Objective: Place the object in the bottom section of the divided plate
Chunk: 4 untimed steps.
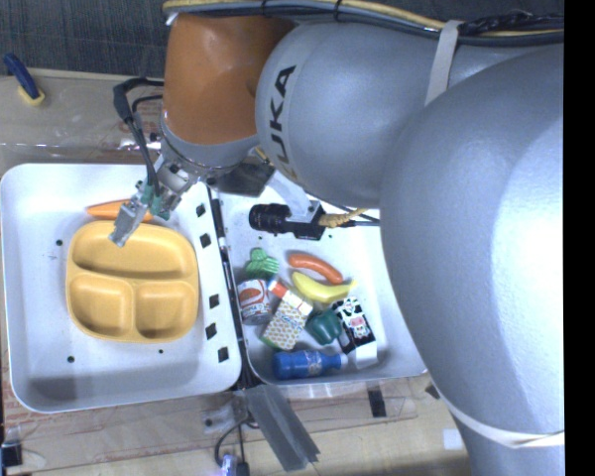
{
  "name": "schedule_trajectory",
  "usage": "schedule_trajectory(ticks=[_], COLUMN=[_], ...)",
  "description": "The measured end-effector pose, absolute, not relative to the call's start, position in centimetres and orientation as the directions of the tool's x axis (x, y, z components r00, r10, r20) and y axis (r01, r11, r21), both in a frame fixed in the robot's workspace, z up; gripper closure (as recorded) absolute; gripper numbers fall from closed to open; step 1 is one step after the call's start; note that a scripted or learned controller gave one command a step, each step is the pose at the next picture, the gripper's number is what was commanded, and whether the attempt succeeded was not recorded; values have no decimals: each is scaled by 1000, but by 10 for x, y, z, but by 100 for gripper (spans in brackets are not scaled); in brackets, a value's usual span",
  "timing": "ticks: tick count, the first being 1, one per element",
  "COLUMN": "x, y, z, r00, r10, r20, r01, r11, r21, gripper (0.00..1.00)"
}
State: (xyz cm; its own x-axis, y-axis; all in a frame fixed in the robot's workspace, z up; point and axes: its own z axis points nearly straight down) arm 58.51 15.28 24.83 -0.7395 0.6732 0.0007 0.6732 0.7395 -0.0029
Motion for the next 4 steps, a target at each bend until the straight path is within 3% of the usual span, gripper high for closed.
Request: schedule_trajectory(ticks=[1, 2, 3, 4], x=[586, 586, 586, 586], y=[153, 153, 154, 154], z=[259, 259, 269, 269], r00=[-742, -743, -745, -745], r10=[670, 670, 667, 667], r20=[0, 0, -1, -1], r01=[670, 670, 667, 667], r11=[742, 743, 745, 745], r21=[-3, -4, -4, -4], gripper=[100, 0, 100, 0])
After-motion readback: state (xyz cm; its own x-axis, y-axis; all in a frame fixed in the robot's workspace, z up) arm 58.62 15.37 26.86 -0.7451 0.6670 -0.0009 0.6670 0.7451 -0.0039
